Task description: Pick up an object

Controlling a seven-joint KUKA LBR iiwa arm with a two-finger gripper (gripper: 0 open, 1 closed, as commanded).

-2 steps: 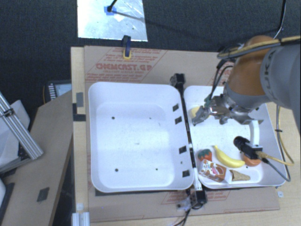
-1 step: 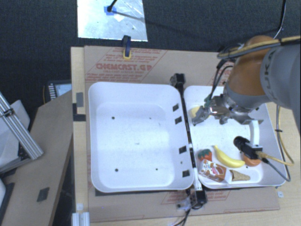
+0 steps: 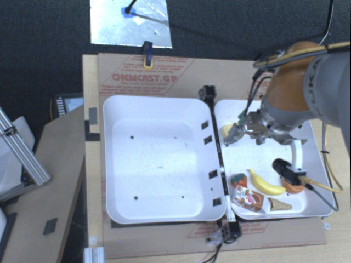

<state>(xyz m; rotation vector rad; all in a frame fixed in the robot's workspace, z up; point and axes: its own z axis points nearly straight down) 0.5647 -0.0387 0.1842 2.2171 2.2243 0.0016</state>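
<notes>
Glossy smooth white plastic bins (image 3: 159,163); matt brown cardboard (image 3: 148,73) underneath; shiny metal sheet (image 3: 130,15); smooth yellow banana (image 3: 266,184).

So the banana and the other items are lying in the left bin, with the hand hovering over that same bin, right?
Not quite. The banana and the other items lie in the right bin, not the left one. The camera view shows them near that bin's front edge, and the hand hovers over that same bin.
</notes>
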